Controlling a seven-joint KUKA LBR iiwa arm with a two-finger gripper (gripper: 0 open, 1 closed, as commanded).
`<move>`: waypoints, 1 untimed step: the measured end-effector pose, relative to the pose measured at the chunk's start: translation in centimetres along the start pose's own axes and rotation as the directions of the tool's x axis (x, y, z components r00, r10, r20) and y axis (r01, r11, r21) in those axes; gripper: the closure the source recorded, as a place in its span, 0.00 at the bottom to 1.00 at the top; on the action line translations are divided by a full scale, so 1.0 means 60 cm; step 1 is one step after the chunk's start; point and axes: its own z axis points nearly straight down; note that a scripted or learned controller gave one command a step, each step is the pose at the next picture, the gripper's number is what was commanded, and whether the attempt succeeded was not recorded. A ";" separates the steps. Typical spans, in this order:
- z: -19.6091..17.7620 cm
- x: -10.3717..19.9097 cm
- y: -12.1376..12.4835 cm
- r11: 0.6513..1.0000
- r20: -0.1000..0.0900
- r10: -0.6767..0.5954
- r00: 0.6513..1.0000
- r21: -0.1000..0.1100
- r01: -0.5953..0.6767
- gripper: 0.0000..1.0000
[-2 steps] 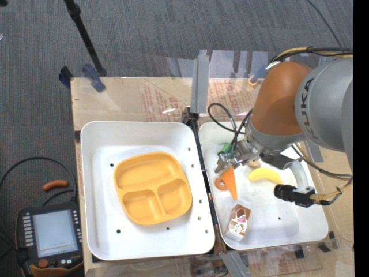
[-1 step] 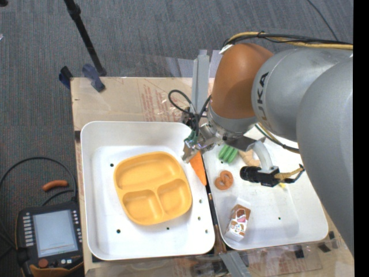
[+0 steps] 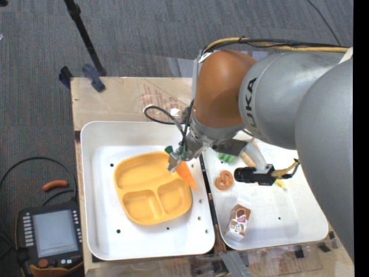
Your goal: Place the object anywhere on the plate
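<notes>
- The carrot is a small orange cone with a bit of green at its upper end. It sits just below the middle of the frame and slants down to the right, with its pointed tip lowest.
- It hangs at the right rim of the yellow plate. The thick end is over the plate's edge, and the tip reaches past the rim toward the wall between the bins.
- My gripper comes down on the carrot's upper end. My fingers are drawn in narrow around it, and the carrot is pinched between them.
- The plate has three compartments: a long one along the upper left and two smaller ones below. It lies tilted in the middle of the left bin.
- Above the gripper, my brown-orange wrist band and grey arm fill the upper right of the frame.
- In the right bin, a brown pretzel lies near the dividing wall, just right of the carrot.
- A small printed packet lies lower in that bin, well apart from the pretzel.
- A green item lies partly hidden under my wrist at the top of the right bin; I cannot tell what it is.
- At the lower left of the frame, off the bench, a teach pendant with a grey screen rests on the carpet.
</notes>
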 end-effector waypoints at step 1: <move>0.000 0.000 0.000 1.000 0.000 0.000 1.000 0.000 0.000 0.00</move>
